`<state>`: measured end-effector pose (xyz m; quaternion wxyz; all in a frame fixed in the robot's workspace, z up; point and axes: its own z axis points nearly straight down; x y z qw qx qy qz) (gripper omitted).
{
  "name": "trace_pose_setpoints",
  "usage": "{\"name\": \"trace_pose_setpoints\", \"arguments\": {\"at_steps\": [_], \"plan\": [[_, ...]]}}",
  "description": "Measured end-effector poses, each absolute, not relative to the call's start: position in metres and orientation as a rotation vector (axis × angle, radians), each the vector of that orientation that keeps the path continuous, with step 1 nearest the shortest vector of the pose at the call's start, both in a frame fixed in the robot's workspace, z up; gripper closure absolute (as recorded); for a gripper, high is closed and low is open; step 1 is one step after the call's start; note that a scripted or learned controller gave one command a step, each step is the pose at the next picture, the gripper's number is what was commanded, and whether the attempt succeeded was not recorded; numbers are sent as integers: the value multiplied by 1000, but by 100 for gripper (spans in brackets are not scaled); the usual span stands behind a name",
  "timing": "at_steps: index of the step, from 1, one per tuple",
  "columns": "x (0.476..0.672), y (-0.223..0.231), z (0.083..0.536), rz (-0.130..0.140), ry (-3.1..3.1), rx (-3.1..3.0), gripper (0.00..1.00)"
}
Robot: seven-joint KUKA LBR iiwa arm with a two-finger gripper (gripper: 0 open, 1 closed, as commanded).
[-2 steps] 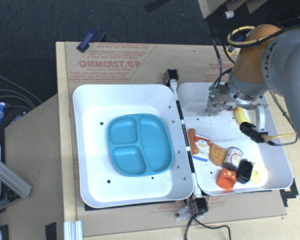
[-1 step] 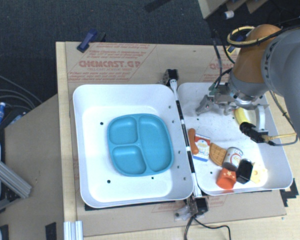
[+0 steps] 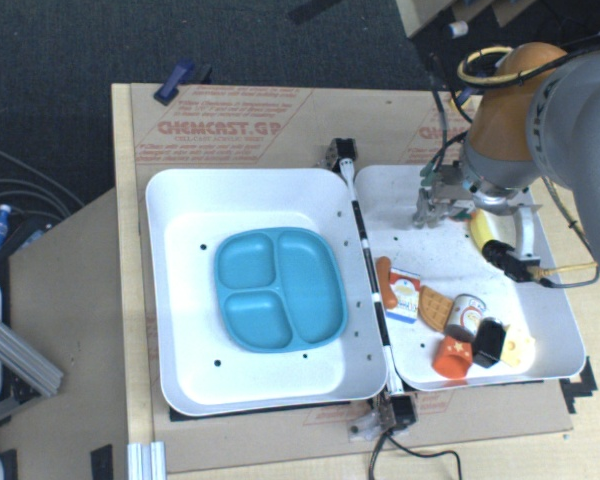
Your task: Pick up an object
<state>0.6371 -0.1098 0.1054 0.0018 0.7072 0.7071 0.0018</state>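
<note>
The arm (image 3: 540,98) reaches in from the right over the right bin (image 3: 400,193), and its gripper (image 3: 438,206) hangs low above the bin's bare upper-left floor; whether the fingers are open or closed cannot be told from this angle. Nothing shows between them. The pickable things lie elsewhere in that bin: a yellow object (image 3: 480,230) just beside the wrist, and along the lower part an orange stick (image 3: 385,281) by the divider, a white packet (image 3: 404,296), a waffle-patterned biscuit (image 3: 435,308), a small can (image 3: 469,315), a red-orange piece (image 3: 452,357) and a black block (image 3: 489,341) (touching a pale yellow lump (image 3: 518,348)). In the left bin (image 3: 180,298) a blue divided plate (image 3: 279,288) sits alone on the desk (image 3: 140,168).
</note>
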Motion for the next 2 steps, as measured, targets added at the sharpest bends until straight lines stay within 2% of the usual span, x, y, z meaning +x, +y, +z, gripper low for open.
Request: {"name": "trace_pose_setpoints", "arguments": {"at_steps": [1, 2], "plan": [[637, -110, 105, 5, 2219, 2219, 0], [666, -134, 85, 0, 2222, 2221, 0]]}}
